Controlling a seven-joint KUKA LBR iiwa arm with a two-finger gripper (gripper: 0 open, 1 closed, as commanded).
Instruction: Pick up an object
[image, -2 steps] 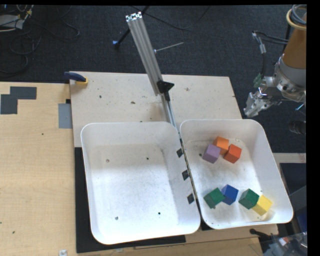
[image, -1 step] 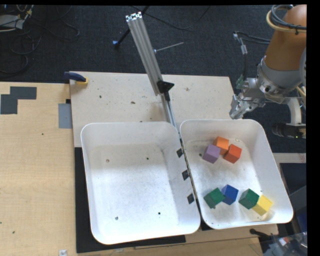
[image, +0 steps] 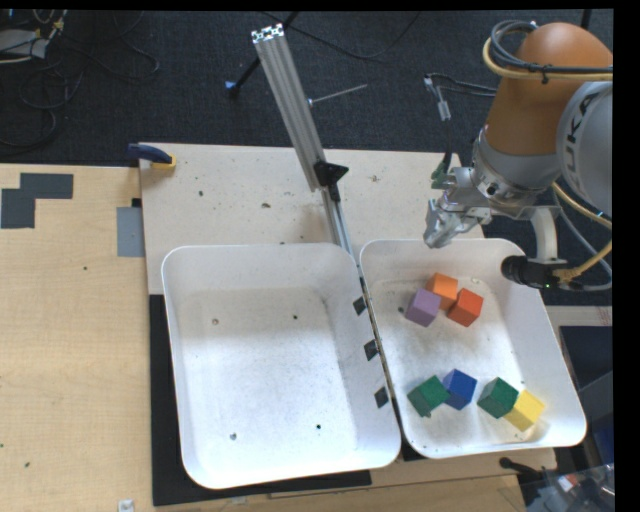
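Observation:
My gripper (image: 440, 236) hangs above the far edge of the right bin (image: 560, 370), with nothing seen between its fingers. Below it in that bin lie an orange block (image: 445, 288), a red-orange block (image: 465, 307) and a purple block (image: 422, 308), close together. Nearer the front edge sit a dark green block (image: 428, 396), a blue block (image: 460, 388), a second green block (image: 497, 397) and a yellow block (image: 527, 410).
The left bin (image: 200, 300) stands beside the right one, sharing a divider with black clips (image: 370, 348). A slanted aluminium rail (image: 300, 130) rises behind the bins. A blue-and-yellow clamp (image: 150, 155) sits at the bench's far left corner.

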